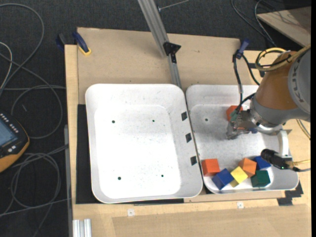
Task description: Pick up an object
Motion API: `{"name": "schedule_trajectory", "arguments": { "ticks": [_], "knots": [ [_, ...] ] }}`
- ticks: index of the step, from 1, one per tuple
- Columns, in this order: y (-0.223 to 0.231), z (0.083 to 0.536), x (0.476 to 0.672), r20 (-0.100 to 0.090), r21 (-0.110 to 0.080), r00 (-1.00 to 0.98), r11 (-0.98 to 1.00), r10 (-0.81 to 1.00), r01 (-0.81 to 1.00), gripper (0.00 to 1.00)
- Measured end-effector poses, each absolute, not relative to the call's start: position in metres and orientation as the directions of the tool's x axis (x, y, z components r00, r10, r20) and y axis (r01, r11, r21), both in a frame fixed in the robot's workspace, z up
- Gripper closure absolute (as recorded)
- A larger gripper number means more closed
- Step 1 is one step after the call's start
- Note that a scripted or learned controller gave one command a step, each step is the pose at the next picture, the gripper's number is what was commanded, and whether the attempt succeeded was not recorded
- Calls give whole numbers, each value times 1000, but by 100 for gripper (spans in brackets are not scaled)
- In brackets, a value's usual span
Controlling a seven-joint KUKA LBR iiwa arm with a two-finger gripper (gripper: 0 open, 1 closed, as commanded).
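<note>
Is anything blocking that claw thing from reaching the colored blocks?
Nothing visible does. The end effector hangs over the right bin beside an orange object; the other blocks lie along the bin's near edge, with bare floor between.

Grey arm with orange band (286, 90) cut off by the right edge. Two-finger gripper (236, 131) too small and dark, finger state unreadable. Small orange block (231, 112) partly hidden behind gripper body. Green cube (260, 179) half covered by neighbouring blue block (262, 163). Yellow handheld device (10, 139) cropped at left edge.
</note>
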State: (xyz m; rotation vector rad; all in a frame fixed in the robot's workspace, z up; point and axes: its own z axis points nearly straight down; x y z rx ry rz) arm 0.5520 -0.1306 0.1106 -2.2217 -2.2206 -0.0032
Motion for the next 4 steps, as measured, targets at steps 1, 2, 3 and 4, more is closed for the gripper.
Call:
{"name": "schedule_trajectory", "arguments": {
  "ticks": [1,2,3,4],
  "knots": [
    [-128,155,557,-1,6,-2,2,1000,1000,100],
    [-128,205,559,-1,7,-2,2,1000,1000,100],
    [-77,202,550,3,-2,-6,6,1000,1000,100],
    [-29,206,549,4,-1,-7,7,1000,1000,100]
  ]
}}
